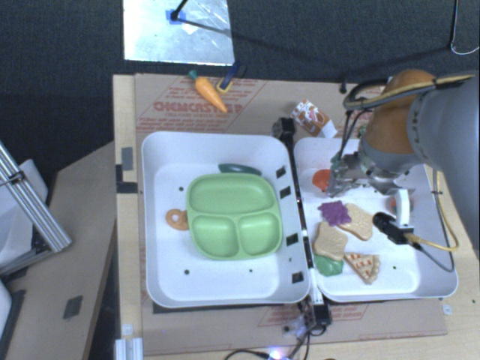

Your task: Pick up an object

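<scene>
My gripper (339,190) hangs low over the back left of the right bin (431,280). It is just right of a red toy tomato (322,178) and just above a purple bunch of grapes (335,213). In front of the grapes lie a bread slice (360,223), a second bread slice (329,240), a green piece (327,265) and a pizza slice (364,265). A small red piece (392,201) peeks out beside the wrist. Nothing shows as held.
The left bin (161,276) holds a green divided plate (232,214), a small orange ring (177,218) and a dark green piece (240,169) behind the plate. Behind the bins lie a toy carrot (211,94), a small packet (313,118) and a silver sheet (178,19).
</scene>
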